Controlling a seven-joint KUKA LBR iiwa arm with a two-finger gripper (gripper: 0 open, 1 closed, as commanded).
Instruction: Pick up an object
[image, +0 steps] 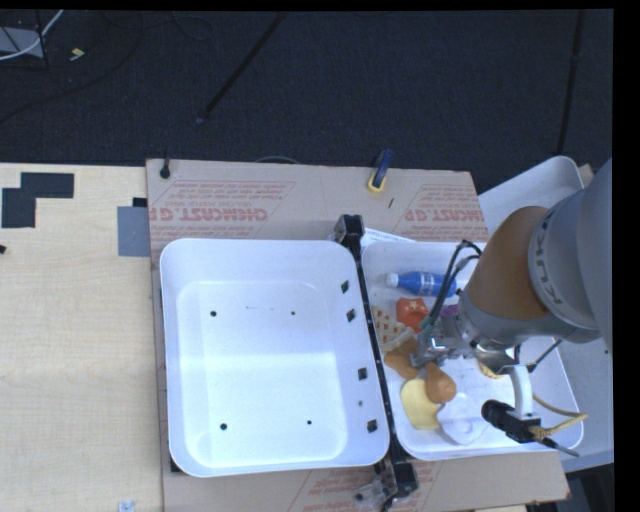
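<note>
My gripper (432, 348) hangs low inside the right bin (565, 385), over a heap of small things at the bin's left side. Just under and beside it lie a brown lump (401, 361) and a tan, potato-like piece (439, 384). A yellow piece (419, 406) and a white one (461, 429) lie nearer the front wall. Behind the gripper are a red object (410, 311), a blue and white bottle (414, 283) on its side, and a waffle-patterned piece (385, 325). The arm covers the bin's right half.
The left bin (175, 350) stands beside the right one, with a black divider rail (365, 340) between them. Both rest on a cardboard sheet (260, 205). A blue and yellow clamp (380, 172) sits at the sheet's far edge.
</note>
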